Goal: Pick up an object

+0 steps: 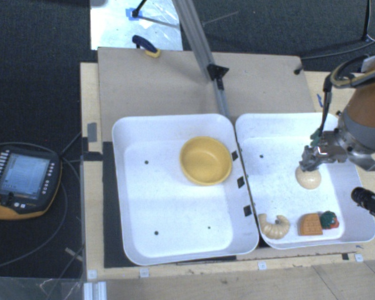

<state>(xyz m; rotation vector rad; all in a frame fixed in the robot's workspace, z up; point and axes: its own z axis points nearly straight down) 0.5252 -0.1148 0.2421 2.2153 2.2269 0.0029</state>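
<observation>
We see two shallow white bins side by side across the middle of the frame. In the right white bin point(262, 161), toward its centre right, lies the pale cream rounded object point(309, 179), a smooth lump roughly egg-like in outline. Its long axis, as far as we can judge, runs close to left-right in the frame, but it is so nearly round that no end reads as a front or a tip.

The grey two-finger gripper point(312, 161) comes in from the right edge of the frame and sits directly above the cream object, its tip meeting or overlapping the object's upper edge. We cannot tell how the jaws stand: the fingers merge into one dark grey mass from this angle, and we cannot make out whether they straddle the lump, press on it, or hang just over it. The object's lower half shows bare below the tip, resting on the bin floor.

Along the lower edge of the same bin, at the lower right of the frame, lie a curled cream shrimp-like toy point(275, 226), an orange square waffle-like piece point(310, 224) and, touching that piece's right side, a small green and red item point(329, 219).

The left white bin point(137, 186) holds a yellow round bowl point(205, 160) upright near its upper right part, close to the divide between the bins.

At the far left, on the dark floor, lies a control pendant with an orange rim point(22, 181).
</observation>
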